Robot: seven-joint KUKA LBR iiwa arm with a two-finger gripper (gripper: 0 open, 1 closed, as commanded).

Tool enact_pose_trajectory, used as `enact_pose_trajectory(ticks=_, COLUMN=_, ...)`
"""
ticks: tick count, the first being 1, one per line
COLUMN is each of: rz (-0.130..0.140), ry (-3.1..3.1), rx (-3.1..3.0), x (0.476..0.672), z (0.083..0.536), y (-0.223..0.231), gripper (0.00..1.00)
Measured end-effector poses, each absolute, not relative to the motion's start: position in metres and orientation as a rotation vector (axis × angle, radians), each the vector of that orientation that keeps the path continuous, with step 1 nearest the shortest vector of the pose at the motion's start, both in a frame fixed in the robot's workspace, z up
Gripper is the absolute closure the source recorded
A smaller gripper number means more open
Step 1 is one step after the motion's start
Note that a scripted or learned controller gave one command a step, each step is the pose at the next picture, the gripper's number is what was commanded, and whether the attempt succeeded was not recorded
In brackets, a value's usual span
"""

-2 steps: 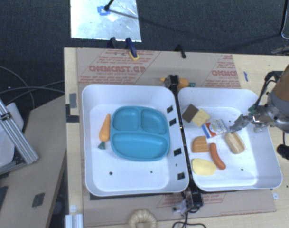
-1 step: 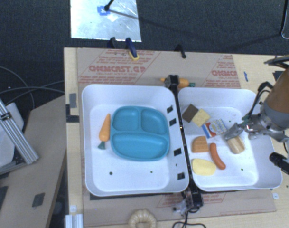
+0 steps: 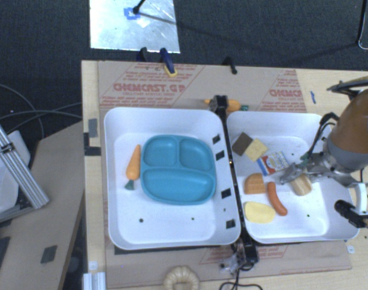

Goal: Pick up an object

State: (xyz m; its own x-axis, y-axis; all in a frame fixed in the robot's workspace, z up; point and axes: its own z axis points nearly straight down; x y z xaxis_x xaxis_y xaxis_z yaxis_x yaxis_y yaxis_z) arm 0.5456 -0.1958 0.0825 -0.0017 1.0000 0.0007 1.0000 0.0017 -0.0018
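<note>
While carrot (image 3: 133,162) flanks tray (image 3: 174,168), sausage (image 3: 277,198) lies right

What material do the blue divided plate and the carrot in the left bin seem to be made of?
The blue divided plate looks like moulded plastic: one even colour, rounded compartment ridges, a soft sheen. The carrot is probably a plastic or rubber toy: smooth, uniformly orange, with a small green stub at its lower end. The view is too coarse to be sure.

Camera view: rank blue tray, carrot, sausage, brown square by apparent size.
1. blue tray, far the largest.
2. carrot.
3. sausage, a bit shorter than the carrot.
4. brown square, close to the sausage in area, so that order is unsure.
</note>
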Motion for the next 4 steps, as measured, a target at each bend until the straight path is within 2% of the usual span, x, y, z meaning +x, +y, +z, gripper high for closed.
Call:
enact_pose_trajectory(ticks=1, rz=-0.003, ry=-2.225, rx=-2.222, x=0.547, z=0.095, y=-0.196, gripper=1.00)
enact_pose_trajectory(ticks=2, rz=-0.005, ry=-2.230, rx=-2.221, x=0.549, z=0.159, y=-0.197, gripper=1.00)
enact_pose_trajectory(ticks=3, rz=-0.005, ry=-2.231, rx=-2.220, x=0.553, z=0.203, y=-0.195, gripper=1.00)
enact_pose_trajectory(ticks=4, rz=-0.003, ry=-2.229, rx=-2.218, x=0.554, z=0.226, y=-0.195, gripper=1.00)
